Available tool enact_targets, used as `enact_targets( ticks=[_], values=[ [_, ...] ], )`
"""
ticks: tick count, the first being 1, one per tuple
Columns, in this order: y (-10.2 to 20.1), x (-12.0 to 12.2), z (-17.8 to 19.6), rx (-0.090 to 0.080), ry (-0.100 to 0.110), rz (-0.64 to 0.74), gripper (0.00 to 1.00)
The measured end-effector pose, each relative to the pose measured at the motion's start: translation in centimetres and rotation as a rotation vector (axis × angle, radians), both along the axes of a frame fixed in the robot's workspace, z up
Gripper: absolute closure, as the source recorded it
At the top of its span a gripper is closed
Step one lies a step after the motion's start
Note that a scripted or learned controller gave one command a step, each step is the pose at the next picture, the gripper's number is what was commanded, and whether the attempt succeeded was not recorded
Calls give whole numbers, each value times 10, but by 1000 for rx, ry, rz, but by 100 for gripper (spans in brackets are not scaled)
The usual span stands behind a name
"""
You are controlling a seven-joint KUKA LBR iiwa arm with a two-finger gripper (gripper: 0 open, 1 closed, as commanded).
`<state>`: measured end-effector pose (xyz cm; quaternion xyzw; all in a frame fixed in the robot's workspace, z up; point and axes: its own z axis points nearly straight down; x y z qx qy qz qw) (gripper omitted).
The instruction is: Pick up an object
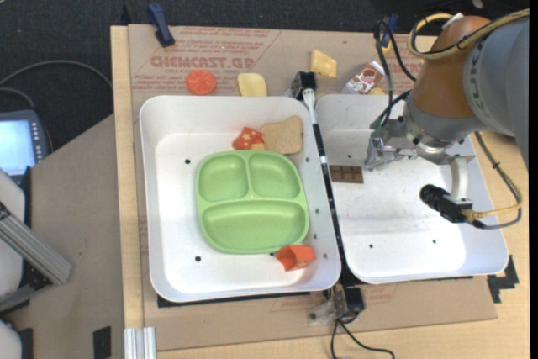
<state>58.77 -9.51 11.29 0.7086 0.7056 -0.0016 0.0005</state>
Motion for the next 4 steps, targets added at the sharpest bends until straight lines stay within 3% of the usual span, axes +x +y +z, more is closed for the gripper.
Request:
enact_targets(
  ticks=[1,2,3,4],
  values=[
    [3,0,4,2,-3,3,0],
    [-38,12,-27,3,-6,1,0],
    [38,-26,78,5,-12,12,0],
    [0,-37,-33,3,3,0,0]
  ],
)
